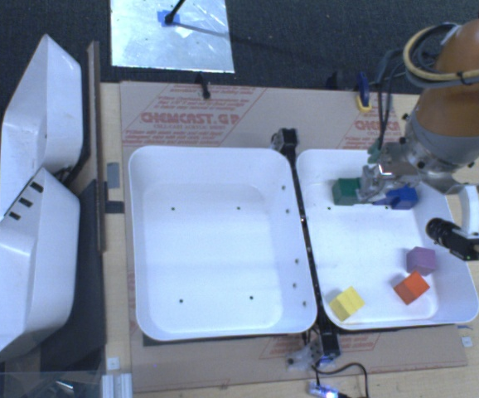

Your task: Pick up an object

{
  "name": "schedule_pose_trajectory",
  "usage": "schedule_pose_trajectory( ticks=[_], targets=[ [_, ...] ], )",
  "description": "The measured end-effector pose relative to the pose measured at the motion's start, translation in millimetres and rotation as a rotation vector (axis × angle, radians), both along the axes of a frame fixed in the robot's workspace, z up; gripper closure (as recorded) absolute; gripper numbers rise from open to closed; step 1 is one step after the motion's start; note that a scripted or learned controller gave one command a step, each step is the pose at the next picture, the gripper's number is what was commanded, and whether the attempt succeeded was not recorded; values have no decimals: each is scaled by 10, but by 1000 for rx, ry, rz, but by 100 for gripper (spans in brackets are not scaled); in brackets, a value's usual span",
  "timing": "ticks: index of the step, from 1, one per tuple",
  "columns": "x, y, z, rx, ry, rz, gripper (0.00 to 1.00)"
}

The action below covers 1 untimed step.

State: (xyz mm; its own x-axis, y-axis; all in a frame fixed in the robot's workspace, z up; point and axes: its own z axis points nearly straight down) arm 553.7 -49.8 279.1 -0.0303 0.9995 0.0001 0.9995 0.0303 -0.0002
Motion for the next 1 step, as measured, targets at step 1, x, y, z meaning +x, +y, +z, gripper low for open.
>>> schedule_pose_trajectory(
  ticks=[1],
  targets=[
    [-424,603,-797,0,5,-26,100]
  ],
)
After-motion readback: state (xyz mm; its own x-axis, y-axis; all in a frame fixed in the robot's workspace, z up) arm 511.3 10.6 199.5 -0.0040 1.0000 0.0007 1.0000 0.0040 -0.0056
